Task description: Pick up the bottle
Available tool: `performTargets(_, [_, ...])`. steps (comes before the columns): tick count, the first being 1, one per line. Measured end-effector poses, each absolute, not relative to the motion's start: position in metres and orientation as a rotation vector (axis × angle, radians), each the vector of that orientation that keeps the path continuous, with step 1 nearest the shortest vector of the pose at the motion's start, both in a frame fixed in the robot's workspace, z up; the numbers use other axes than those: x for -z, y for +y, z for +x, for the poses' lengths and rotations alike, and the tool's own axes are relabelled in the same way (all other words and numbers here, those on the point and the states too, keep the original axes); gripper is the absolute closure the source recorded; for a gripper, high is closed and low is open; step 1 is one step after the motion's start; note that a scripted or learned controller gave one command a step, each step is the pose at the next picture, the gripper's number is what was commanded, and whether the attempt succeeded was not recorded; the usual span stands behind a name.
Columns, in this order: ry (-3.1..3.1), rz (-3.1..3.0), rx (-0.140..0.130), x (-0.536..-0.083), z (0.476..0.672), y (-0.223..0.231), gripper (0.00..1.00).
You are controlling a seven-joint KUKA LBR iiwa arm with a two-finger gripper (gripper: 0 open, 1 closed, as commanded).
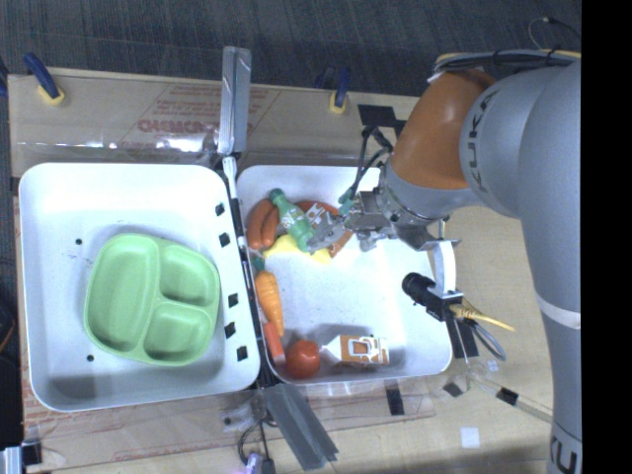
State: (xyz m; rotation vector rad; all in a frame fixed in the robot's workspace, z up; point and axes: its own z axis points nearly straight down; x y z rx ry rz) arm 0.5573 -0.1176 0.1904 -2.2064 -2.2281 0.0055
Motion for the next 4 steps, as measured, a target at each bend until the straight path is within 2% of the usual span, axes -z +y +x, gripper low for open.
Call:
performTargets(1, [-2.152, -2.287, -0.003, -0.28, 0.563, -0.138, 0.0])
performTargets(2, [-2.125, -2.307, -0.007, -0.135, 0.583, -0.119, 0.0])
performTargets(3, [-2.36, -2.095, 0.015, -0.107, 0.605, -0.15, 0.0])
performTargets(4, [-2.1, -2.274, -0.101, -0.105, 0.641, -0.136, 0.0])
